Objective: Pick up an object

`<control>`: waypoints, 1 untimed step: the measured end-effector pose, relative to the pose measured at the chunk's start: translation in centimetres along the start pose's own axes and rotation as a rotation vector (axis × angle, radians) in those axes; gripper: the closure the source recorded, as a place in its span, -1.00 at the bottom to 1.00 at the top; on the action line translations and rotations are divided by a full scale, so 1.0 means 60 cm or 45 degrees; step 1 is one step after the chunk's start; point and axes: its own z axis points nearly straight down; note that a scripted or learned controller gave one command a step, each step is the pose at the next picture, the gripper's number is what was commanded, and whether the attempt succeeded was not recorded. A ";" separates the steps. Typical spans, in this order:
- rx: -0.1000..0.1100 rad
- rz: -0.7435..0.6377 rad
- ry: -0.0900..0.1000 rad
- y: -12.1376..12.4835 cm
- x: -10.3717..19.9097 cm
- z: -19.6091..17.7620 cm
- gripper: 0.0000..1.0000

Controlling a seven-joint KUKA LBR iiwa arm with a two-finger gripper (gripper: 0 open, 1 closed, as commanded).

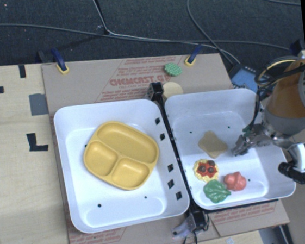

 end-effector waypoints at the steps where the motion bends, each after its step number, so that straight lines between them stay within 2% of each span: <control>1: 0.004 0.001 0.006 0.002 -0.002 -0.105 1.00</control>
